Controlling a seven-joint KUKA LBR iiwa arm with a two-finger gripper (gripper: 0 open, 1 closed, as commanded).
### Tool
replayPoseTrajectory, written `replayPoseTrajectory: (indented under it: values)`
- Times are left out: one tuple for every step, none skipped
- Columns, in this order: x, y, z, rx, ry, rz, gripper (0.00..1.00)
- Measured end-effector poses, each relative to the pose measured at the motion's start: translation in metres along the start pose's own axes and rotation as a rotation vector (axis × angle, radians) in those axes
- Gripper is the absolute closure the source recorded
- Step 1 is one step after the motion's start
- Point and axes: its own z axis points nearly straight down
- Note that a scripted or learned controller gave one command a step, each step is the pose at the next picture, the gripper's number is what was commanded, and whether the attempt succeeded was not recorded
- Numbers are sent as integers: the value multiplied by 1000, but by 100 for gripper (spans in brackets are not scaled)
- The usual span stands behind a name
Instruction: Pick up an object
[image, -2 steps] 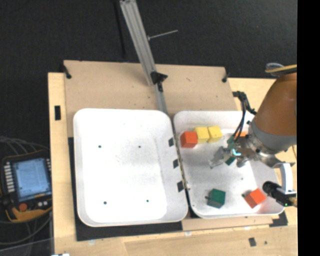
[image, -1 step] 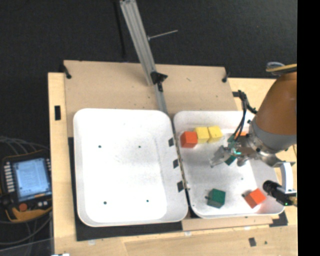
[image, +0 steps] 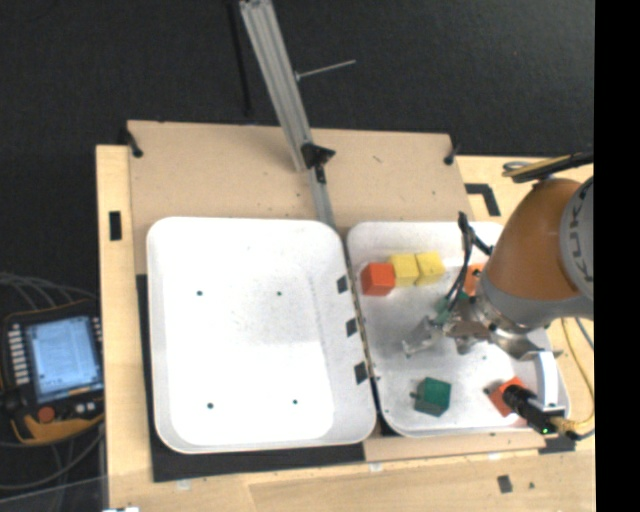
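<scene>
While the arm (image: 540, 260) reached in from the right of the camera view, its tool (image: 425, 335) hung over the middle of the right bin (image: 400, 425), low above the white floor, with nothing visibly between its tips; whether it stood wide or narrow could not be told from this slant. Just below it, near the bin's front wall, lay the green block (image: 432, 396), apart from the tool and from everything else, and it looked the likeliest thing to take. It seemed small, stiff and light, probably wood or plastic, so a firm pinch across two opposite flat faces should have held it without slipping. It appeared nearly cubic, with no clear long axis, and sat turned a little askew to the bin's walls, so the tool would have had to rotate to meet its faces squarely. Farther back, an orange block (image: 377, 278) and two yellow blocks (image: 418, 267) stood in a row, touching. The left bin (image: 160, 300) sat alongside on the bench (image: 115, 200).
</scene>
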Motion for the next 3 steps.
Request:
replayPoseTrajectory:
  values:
    - [2, 10, 51, -3, 0, 2, 0]
    - [1, 10, 59, -6, 0, 2, 0]
    - [0, 11, 48, -11, 1, 8, 100]
